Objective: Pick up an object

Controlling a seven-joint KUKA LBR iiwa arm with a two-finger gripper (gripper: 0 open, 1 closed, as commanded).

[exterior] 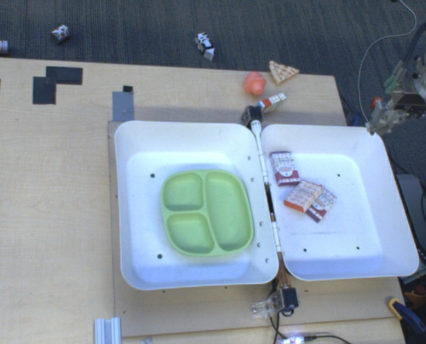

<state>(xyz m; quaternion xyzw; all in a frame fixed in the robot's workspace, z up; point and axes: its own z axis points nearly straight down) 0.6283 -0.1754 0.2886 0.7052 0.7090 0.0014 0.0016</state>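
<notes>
Worktop (48, 192): pale wood, carrying two white bins.
Left bin (134, 192): green three-compartment plate (207, 212).
Right bin (363, 213): three small red-and-white packets (303, 188), clustered near the divider.
Claw (385, 117): beyond the right bin's far corner; opening unclear, cannot tell.

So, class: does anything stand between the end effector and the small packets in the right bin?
Nothing visible does. The end effector sits beyond the right bin's far right corner; the small packets lie uncovered on its floor.
</notes>
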